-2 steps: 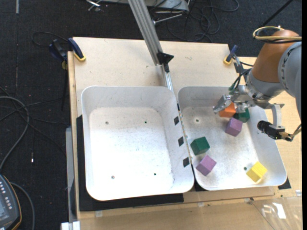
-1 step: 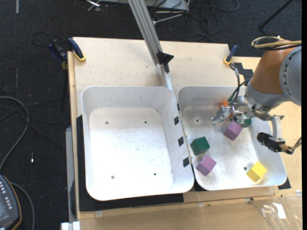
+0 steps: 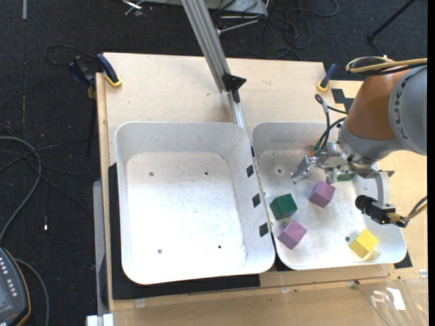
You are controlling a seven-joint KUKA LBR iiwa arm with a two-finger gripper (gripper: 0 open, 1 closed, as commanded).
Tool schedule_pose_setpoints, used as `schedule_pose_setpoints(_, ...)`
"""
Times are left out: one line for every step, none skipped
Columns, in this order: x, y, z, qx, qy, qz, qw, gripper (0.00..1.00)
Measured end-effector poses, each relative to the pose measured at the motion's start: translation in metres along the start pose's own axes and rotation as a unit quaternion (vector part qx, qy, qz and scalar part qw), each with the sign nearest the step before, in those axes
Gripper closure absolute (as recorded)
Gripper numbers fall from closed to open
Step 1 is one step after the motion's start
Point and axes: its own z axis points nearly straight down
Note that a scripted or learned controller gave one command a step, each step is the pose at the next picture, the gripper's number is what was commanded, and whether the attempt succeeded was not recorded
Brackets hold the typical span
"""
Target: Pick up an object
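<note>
Gripper [image 3: 304,171] over right bin [image 3: 272,141], finger state cannot tell, nothing seen between them. Purple block [image 3: 321,193] just beside, lower right. Green block [image 3: 283,206], second purple block [image 3: 292,233] below; yellow block [image 3: 364,244] near bin corner.

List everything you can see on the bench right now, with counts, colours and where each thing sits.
bins: 2, white, side by side on the bench; left bin, right bin
purple blocks: 2, right bin; upper one just below the gripper, lower one near the front left
green block: 1, right bin, left side near the divide
yellow block: 1, right bin, front right corner
clamps: blue and yellow, at bench corners; left, right
metal pole: 1, silver, slanting down to the bins' back edge
arm: 1, grey with orange band, from the right
gripper: 1, over the right bin's back part
</note>
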Motion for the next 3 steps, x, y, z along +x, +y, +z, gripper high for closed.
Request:
schedule_pose_setpoints(-0.05, 0.022, 0.032, -0.001, 0.003, 0.002, 1.0, 0.0)
schedule_pose_setpoints(-0.043, -0.019, 0.032, 0.0, 0.0, 0.002, 1.0, 0.0)
schedule_pose_setpoints(-0.043, -0.017, 0.022, -0.001, 0.0, 0.002, 1.0, 1.0)
